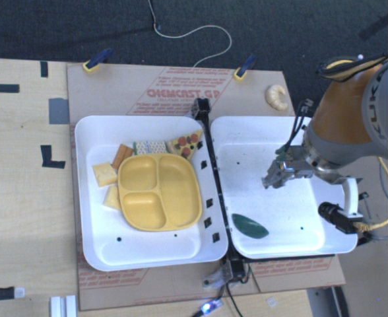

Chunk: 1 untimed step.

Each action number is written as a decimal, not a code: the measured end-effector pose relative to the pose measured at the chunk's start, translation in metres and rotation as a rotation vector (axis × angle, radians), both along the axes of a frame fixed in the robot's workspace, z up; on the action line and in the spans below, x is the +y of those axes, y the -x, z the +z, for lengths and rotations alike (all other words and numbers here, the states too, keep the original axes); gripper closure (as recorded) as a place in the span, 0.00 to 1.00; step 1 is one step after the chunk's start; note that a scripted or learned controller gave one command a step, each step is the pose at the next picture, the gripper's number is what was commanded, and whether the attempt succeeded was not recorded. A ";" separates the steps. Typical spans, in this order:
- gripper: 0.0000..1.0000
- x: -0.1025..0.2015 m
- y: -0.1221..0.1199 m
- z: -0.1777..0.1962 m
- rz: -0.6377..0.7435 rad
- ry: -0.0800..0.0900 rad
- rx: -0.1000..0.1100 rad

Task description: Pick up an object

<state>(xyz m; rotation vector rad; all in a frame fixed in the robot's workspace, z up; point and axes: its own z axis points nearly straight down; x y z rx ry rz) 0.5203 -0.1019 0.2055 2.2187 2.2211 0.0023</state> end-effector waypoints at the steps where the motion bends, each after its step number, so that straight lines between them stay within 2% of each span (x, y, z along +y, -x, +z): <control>1: 1.00 0.001 0.000 0.020 0.001 -0.001 0.002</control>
